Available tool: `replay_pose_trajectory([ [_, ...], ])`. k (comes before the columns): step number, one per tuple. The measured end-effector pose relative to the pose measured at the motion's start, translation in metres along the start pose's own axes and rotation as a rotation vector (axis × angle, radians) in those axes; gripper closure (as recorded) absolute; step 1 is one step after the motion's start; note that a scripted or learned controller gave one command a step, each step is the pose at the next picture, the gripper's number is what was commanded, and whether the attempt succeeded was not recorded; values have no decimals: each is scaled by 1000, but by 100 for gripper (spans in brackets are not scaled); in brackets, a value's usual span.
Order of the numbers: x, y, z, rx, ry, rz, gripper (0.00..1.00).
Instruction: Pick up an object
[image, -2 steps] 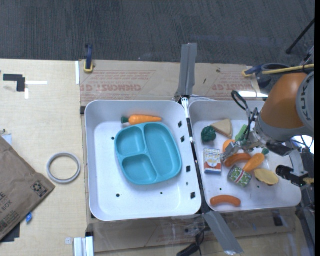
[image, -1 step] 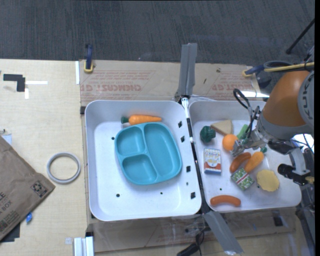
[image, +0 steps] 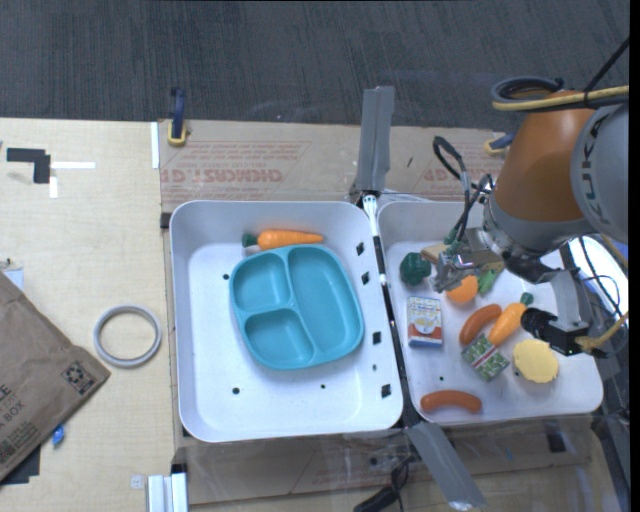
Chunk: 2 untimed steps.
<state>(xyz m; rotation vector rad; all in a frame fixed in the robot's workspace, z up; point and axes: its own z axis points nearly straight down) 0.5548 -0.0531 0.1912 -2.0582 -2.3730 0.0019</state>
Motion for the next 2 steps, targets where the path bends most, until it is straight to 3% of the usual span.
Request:
replay_pose_trajectory([
  [1, -76, -36, -12, 0, 0, -168, 100],
  [2, -76, -36, -12, 0, 0, -168, 0],
])
